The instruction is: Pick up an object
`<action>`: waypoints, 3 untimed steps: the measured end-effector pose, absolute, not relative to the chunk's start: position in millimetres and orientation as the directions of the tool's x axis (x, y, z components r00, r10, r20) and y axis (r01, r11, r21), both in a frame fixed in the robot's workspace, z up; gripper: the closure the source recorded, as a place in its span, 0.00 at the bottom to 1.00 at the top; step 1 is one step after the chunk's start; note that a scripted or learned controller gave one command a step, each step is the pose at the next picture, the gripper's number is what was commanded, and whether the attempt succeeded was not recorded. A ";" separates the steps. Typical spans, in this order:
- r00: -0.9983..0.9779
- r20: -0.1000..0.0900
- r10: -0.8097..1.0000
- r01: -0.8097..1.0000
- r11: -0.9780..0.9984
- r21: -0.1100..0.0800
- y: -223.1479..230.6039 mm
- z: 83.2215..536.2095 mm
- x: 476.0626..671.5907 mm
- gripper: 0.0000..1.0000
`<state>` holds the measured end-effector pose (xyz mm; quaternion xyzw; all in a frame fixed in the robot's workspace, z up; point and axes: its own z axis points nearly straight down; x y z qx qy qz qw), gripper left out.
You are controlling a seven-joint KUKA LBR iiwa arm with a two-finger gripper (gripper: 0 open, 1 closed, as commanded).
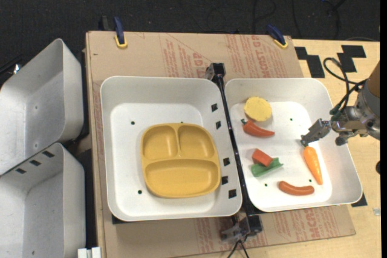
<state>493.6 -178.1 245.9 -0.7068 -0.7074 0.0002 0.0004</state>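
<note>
Fingers (327,132) spread apart, gripping nothing, carrot (312,164) lying just below them

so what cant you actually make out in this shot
- Hand, camera view: small and dark over the right bin; whether it is open or shut cannot be told.
- Arm: cut off by the right edge.
- Small orange and green toy: too small to identify.
- Floor of the left bin under the yellow divided plate: hidden by the plate.
</note>
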 end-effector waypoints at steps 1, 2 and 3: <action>0.001 0.001 1.000 1.000 -0.001 -0.003 -180.4 203.7 495.4 0.00; 0.002 0.001 1.000 1.000 -0.002 -0.003 -183.1 141.5 494.2 0.00; 0.002 0.001 1.000 1.000 -0.002 -0.002 -183.0 90.8 494.2 0.00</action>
